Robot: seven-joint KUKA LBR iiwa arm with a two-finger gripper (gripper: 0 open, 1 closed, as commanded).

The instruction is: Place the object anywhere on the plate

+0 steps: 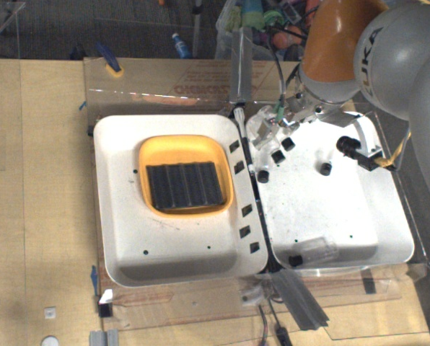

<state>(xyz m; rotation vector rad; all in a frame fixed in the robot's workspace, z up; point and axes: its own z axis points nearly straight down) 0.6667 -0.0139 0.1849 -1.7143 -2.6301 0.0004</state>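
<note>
A yellow plate (151, 150) sits in the middle of the left bin (121, 229). A black ridged rectangular object (185, 186) lies flat on the plate, covering most of its base. My gripper (276, 141) hangs over the far left corner of the right bin (330, 215), just right of the divider. It is apart from the plate and the black object, and nothing shows held in it. The orange-banded wrist (338, 34) rises above it.
A divider with several small black clips (245, 193) runs between the two bins. A box of coloured clutter (273, 2) stands behind the bench. A blue clamp (112, 65) sits at the far left of the board. Bare wooden bench lies to the left.
</note>
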